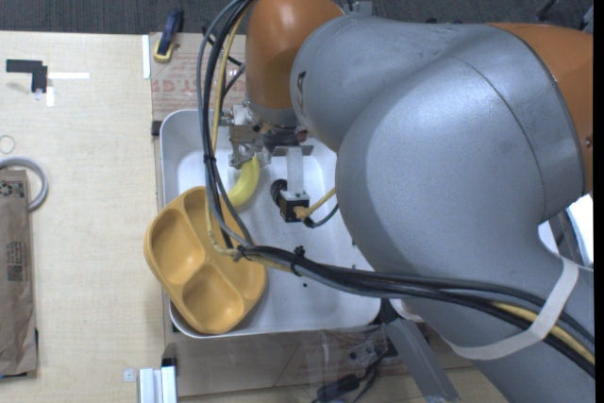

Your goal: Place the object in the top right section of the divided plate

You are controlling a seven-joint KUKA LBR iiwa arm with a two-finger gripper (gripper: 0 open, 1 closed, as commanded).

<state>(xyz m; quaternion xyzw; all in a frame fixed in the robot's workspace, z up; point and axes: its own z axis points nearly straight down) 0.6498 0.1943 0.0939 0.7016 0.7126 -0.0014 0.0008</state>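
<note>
A yellow divided plate (200, 261) lies tilted in the lower left corner of the white bin (179, 151), overlapping its left rim. A yellow banana (245, 183) sits just beyond the plate's upper right edge, over the bin floor. My gripper (247, 151) hangs directly over the banana's upper end, under the orange wrist band. The arm's cables cross in front of the banana and the plate. Whether the banana is between the gripper's tips or only beneath them is not visible.
The grey arm covers the bin's right half. On the wooden bench to the left are a brown paper bag (14, 269), a metal ring (36, 184) and a small black piece (26, 69). A blue and yellow tool (170, 35) lies behind the bin.
</note>
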